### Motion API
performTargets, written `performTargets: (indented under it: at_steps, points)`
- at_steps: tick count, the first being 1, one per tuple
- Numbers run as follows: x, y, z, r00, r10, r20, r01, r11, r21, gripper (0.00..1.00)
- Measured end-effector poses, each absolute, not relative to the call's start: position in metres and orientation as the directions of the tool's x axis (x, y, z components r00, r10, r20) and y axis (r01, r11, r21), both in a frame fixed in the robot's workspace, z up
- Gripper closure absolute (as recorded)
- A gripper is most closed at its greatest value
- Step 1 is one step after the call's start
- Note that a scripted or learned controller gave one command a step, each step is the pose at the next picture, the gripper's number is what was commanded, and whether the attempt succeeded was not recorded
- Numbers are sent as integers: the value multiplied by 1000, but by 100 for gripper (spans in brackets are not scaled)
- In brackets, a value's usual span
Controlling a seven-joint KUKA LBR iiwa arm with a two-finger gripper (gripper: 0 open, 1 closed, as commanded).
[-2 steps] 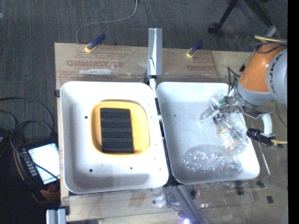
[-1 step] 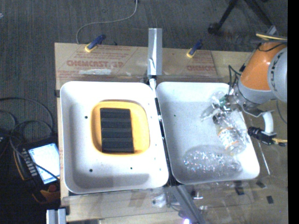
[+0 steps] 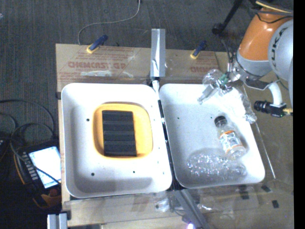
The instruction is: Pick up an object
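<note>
Camera view: bottle below pincer.

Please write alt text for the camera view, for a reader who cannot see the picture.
Seen from above, a grey and orange robot arm reaches in from the right, its tool over the far edge of the right white bin, which holds a small clear bottle and crumpled clear plastic. The left white bin holds a yellow tray with a black ribbed insert.
</note>
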State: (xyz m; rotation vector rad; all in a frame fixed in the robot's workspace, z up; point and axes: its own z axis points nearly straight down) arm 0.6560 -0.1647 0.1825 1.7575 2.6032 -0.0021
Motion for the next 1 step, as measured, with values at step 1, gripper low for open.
performTargets:
  at_steps: [1]
  points:
    - [668,-103,176,-308,951,1,951,308,-1,100]
